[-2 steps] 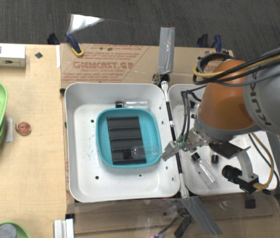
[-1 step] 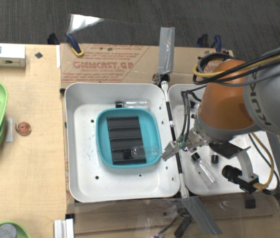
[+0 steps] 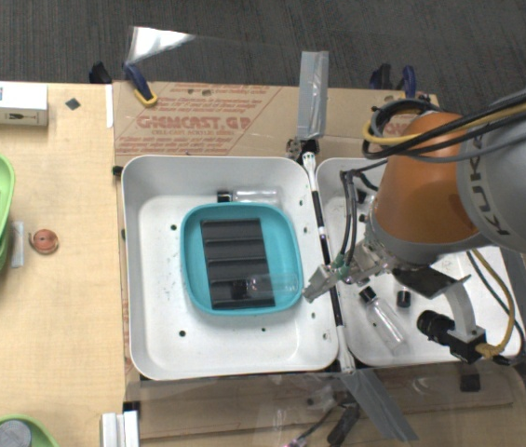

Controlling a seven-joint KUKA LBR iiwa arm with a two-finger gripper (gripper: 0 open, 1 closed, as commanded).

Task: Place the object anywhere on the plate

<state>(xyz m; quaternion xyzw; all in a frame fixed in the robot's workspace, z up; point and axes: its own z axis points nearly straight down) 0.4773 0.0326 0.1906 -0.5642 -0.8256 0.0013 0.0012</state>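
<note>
Plate [image 3: 286, 240], teal, sits in left bin [image 3: 151, 250] with a dark ridged insert and a small clear object [image 3: 259, 285] on its near right part. Gripper [image 3: 323, 282] hangs just beside the plate's right rim; grip state can't be told. Placing looks done or nearly so; next calls for lifting clear.

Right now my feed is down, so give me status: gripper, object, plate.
Gripper low over the divider between the bins, grip unclear. Small clear object lying on the teal plate in the left bin. Loose parts in the right bin.
</note>
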